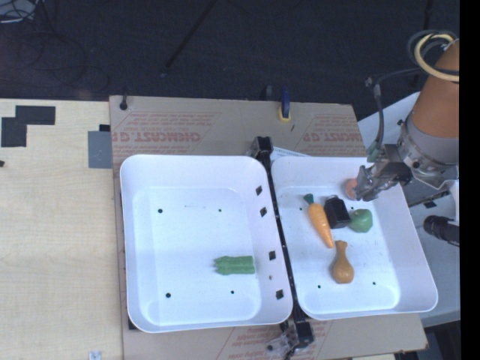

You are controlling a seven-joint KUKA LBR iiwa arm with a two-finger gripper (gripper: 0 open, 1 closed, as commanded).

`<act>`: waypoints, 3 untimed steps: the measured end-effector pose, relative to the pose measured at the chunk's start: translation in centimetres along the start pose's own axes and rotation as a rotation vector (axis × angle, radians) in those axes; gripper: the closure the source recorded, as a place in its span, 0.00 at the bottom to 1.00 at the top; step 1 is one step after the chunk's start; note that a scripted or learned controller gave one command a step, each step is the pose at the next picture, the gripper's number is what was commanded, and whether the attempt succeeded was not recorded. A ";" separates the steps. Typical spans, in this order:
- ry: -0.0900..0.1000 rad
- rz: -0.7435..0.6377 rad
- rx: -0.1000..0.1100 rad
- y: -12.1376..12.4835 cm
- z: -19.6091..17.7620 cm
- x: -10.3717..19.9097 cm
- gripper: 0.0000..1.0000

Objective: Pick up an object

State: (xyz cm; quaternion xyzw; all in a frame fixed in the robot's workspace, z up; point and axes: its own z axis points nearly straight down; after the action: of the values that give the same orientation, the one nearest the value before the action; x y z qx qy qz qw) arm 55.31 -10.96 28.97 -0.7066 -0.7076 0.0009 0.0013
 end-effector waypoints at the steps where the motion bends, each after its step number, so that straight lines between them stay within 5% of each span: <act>1: 0.000 0.003 0.000 0.0 0.0 0.0 0.00; 2: 0.003 -0.002 0.011 1.1 10.4 4.8 0.00; 3: 0.000 0.002 0.007 2.6 18.3 2.3 0.00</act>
State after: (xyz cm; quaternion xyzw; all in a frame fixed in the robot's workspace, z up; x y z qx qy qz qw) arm 57.87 -8.68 10.64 -0.7075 -0.7067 0.0034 0.0037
